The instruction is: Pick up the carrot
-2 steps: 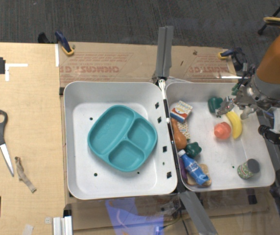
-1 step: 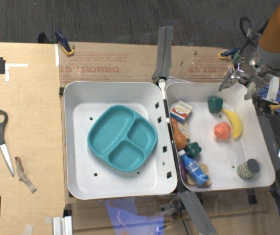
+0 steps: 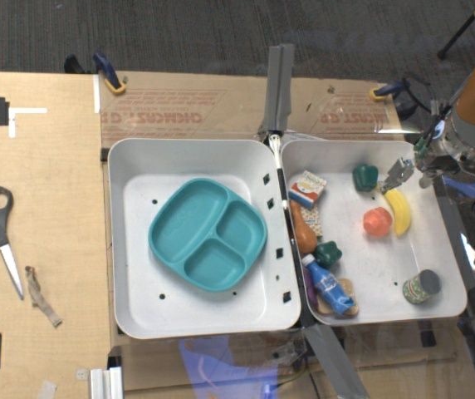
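Here, my gripper point(image 3: 399, 173) hangs over the upper right part of the right bin point(image 3: 445, 231), its fingers slightly apart and holding nothing, just above the banana point(image 3: 399, 211). The carrot point(image 3: 303, 233) lies well away from me, tight against the bin's left wall, with a small carton point(image 3: 306, 189) above it and a dark green piece point(image 3: 329, 253) touching its lower right. Below that, a blue bottle point(image 3: 326, 286) crowds the same wall. The middle of the bin floor is open, broken by a red ball point(image 3: 377, 222) beside the banana; a green pepper point(image 3: 365, 177) sits near the top edge and a small can point(image 3: 422, 287) near the lower right corner. The left bin point(image 3: 129, 248) holds a teal divided plate point(image 3: 209, 233).
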Tool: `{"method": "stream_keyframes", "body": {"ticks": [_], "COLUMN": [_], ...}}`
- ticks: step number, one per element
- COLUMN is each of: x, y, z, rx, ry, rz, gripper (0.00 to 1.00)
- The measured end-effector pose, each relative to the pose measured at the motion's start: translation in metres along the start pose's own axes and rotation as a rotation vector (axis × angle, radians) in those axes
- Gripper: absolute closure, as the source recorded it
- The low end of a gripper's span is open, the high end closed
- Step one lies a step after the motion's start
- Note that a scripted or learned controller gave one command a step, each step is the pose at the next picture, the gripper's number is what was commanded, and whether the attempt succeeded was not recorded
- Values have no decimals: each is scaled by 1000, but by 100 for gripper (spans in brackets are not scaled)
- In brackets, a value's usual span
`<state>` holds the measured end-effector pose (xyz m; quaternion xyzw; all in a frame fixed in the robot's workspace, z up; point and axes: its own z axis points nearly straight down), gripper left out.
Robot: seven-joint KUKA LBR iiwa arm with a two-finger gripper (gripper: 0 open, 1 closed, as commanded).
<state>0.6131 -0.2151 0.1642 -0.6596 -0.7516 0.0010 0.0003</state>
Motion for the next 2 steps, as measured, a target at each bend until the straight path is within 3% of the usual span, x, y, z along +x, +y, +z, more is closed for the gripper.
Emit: {"method": "stream_keyframes", "body": {"ticks": [1, 2], "x": [-1, 1], "y": [0, -67], "z": [-9, -101], "rx": [-1, 0], "ry": [-2, 0], "rz": [-1, 372], "gripper": [100, 100]}}
